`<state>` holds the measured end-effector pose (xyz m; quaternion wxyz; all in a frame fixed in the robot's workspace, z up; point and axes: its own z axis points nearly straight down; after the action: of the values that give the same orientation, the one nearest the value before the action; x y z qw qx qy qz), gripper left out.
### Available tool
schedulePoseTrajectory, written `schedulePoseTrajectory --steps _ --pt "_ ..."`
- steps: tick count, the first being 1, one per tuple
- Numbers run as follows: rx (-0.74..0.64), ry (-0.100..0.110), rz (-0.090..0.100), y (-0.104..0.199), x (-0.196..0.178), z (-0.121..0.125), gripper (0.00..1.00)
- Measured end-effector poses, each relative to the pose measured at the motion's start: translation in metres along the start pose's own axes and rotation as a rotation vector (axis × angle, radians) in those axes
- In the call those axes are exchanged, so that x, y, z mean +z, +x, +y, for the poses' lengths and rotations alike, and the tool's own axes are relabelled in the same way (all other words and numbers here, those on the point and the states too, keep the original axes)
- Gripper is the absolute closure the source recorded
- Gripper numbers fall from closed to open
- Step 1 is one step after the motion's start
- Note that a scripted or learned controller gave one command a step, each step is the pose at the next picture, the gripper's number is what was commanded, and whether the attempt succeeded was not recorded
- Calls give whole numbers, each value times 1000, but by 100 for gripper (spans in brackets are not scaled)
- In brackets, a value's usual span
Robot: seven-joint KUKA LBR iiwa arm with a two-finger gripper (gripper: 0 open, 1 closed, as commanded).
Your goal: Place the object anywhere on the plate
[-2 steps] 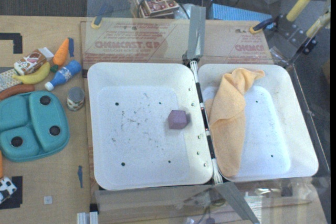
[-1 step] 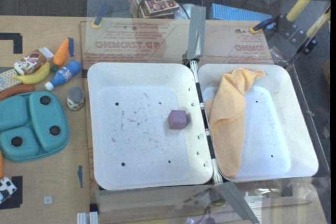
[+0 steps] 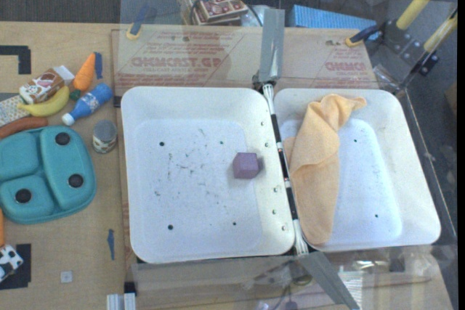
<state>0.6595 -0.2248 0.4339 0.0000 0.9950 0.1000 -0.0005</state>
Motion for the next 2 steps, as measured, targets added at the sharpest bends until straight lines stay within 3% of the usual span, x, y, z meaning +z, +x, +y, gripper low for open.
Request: schedulePoseTrajectory --steps 2 --pt "-9 -1 -1 3 -19 -2 100"
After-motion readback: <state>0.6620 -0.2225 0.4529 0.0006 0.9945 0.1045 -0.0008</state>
